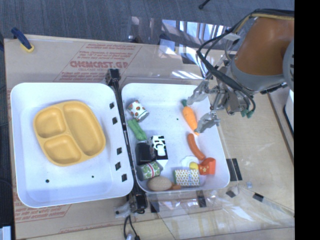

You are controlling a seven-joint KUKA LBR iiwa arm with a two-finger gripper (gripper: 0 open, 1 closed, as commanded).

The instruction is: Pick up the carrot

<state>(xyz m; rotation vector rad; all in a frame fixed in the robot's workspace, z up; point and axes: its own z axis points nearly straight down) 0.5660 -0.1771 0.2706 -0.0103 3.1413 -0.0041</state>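
A cluster of play food crowds the near end of the right bin: a brown potato, a patterned box, a small can, a fried egg and a red carton. Just beyond lie a sausage, a black-and-white block and a green pod. Farther in, the carrot rests on the bin floor, leaf end pointing away, between the spread fingers of the gripper, which stands open around it with one fingertip at each end. A second can sits left of it. In the left bin, a yellow divided plate lies flat. The grey arm reaches in from the far right.
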